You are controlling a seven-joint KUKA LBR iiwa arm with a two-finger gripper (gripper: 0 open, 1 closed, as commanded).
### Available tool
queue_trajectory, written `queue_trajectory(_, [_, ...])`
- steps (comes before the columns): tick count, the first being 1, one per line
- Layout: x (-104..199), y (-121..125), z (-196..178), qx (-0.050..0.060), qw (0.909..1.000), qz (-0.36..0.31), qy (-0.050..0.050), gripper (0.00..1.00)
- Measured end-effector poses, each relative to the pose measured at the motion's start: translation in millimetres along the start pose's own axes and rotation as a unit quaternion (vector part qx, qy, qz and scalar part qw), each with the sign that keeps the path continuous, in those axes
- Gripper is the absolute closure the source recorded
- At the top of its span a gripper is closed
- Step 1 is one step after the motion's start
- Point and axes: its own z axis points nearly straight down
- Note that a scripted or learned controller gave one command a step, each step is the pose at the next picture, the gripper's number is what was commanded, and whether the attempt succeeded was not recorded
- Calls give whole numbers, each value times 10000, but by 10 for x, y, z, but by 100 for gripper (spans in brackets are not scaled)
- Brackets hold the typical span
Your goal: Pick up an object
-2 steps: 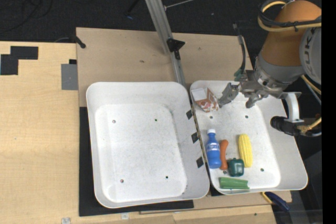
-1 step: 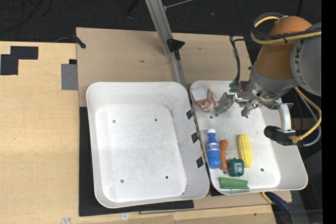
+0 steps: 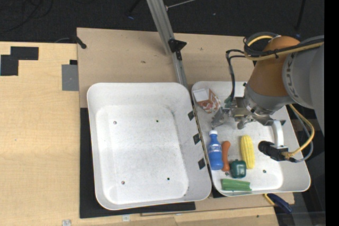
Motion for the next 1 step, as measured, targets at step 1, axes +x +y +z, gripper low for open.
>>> queue_trajectory(1, [-23,11,-133,-24,10000,34,-5,100])
